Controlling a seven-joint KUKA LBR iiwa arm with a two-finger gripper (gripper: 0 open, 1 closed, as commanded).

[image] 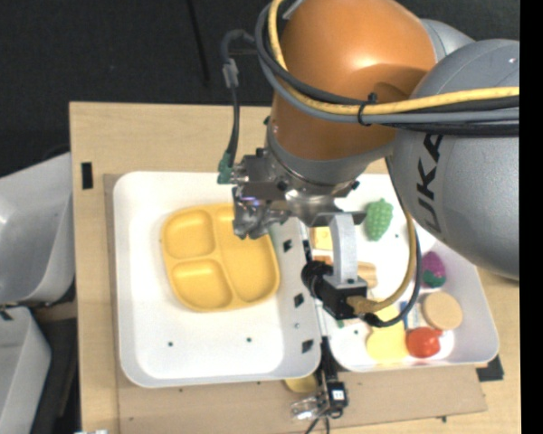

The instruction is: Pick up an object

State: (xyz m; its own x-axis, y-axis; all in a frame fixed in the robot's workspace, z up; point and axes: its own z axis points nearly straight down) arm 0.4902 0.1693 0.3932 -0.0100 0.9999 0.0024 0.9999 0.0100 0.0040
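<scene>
Since the pincer (pixel 250 213) hangs over the yellow plate's (pixel 219 262) top-right corner, that plate is the nearest pick, flat in its bin (pixel 136 333), its bulk running down-left from there. Pincer clenched or released: can't tell.

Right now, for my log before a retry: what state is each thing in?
Yellow three-compartment plastic plate: flat, right way up, left bin.
Green bumpy toy grape bunch: lying in right bin.
Red round toy tomato: resting in right bin.
Tan round flat disc: lying flat, right bin.
</scene>
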